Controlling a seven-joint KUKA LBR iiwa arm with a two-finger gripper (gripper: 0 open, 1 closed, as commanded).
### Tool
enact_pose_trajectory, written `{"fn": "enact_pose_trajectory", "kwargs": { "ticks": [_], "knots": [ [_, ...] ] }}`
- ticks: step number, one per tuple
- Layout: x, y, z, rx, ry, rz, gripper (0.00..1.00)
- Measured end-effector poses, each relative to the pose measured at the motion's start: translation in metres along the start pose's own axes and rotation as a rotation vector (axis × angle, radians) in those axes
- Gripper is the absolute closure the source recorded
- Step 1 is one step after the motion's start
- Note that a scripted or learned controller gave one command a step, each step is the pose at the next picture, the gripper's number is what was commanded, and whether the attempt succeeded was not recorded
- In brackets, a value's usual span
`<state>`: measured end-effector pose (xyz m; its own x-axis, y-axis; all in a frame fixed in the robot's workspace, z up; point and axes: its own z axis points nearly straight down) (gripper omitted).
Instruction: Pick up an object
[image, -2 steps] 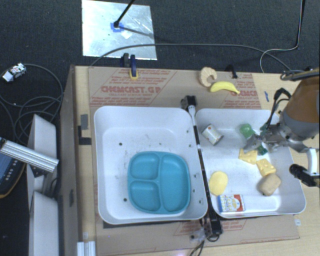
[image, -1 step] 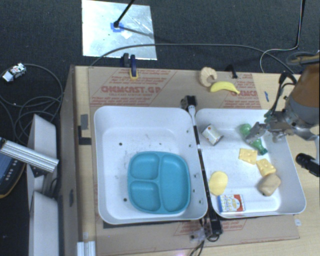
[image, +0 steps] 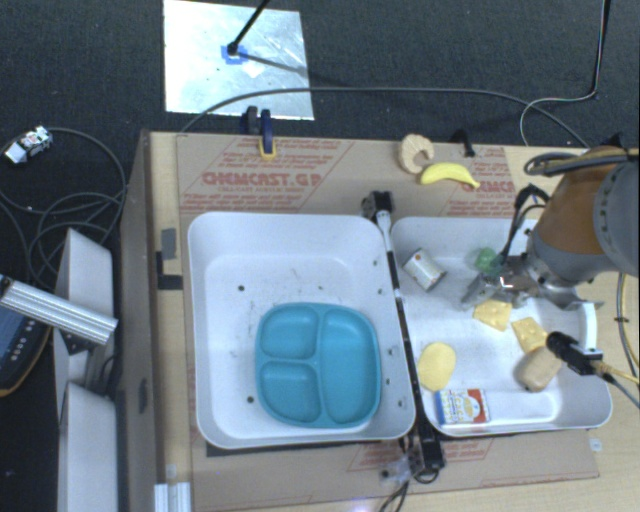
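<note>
**Arm low over the right bin, grip unclear**

The right bin (image: 600, 405) is the landmark here. The left bin (image: 215, 300) sits just beside it and holds a blue divided plate (image: 318, 362). The grey arm (image: 585, 215) reaches in over the right bin's far side, and its gripper (image: 490, 288) hangs low by a green item (image: 487, 260); I cannot tell how far it is open or whether it holds anything. Inside the right bin lie a small carton (image: 462, 407) at the near wall, a yellow lemon-like piece (image: 436, 365), a tan roll (image: 537, 370), two cheese wedges (image: 492, 316), and a silver can (image: 423, 268). Beyond the bin's far wall lies a banana (image: 448, 175).
</note>
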<state>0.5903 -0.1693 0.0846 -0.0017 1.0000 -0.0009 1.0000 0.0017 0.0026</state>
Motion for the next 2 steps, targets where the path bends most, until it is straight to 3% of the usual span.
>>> {"fn": "enact_pose_trajectory", "kwargs": {
  "ticks": [1,2],
  "knots": [
    [0.006,0.055,-0.022,-0.002,0.0,-0.003,0.0],
    [0.007,0.023,-0.055,-0.001,-0.001,0.0,0.0]
  ]
}}
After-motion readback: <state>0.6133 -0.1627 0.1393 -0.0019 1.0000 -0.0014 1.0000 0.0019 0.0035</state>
